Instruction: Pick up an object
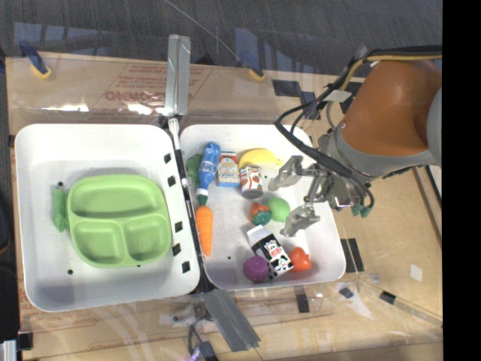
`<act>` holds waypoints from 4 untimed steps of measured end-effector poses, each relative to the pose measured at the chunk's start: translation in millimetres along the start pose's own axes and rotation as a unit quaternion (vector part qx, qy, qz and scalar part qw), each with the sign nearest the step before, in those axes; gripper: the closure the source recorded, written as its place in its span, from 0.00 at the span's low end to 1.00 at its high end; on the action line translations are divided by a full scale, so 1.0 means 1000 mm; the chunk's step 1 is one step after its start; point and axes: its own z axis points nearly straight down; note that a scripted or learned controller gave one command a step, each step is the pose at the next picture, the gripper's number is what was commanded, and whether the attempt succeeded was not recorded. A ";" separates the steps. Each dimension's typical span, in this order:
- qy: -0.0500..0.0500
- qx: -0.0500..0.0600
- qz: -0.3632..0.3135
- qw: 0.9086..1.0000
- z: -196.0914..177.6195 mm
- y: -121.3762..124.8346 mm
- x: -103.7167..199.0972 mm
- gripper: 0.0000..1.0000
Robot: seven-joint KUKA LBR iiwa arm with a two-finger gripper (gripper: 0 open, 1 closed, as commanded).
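The gripper (294, 195) hangs over the right bin (328, 241), its two fingers spread wide with nothing between them. One finger (286, 173) sits near the yellow banana (259, 157) and the small can (252, 180); the other (301, 220) lies just beside the green round fruit (279, 208). That green fruit touches a small orange-and-green piece (260, 213) to its left. Lower in the bin, a black-and-white carton (271, 253) lies tilted between a purple ball (255, 268) and an orange fruit (300, 260), all crowded together. Along the bin's left wall lie a carrot (204, 229), a blue bottle (210, 163) and a small box (228, 169). The left bin (37, 277) holds a green divided tray (119, 219). Both bins rest on the tabletop (391, 322).
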 end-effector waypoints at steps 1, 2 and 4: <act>0.004 -0.002 -0.040 0.999 0.133 -0.017 -0.080 0.00; 0.001 -0.002 0.011 1.000 0.181 0.040 -0.077 0.00; -0.001 -0.002 -0.053 0.999 0.179 -0.001 -0.069 0.00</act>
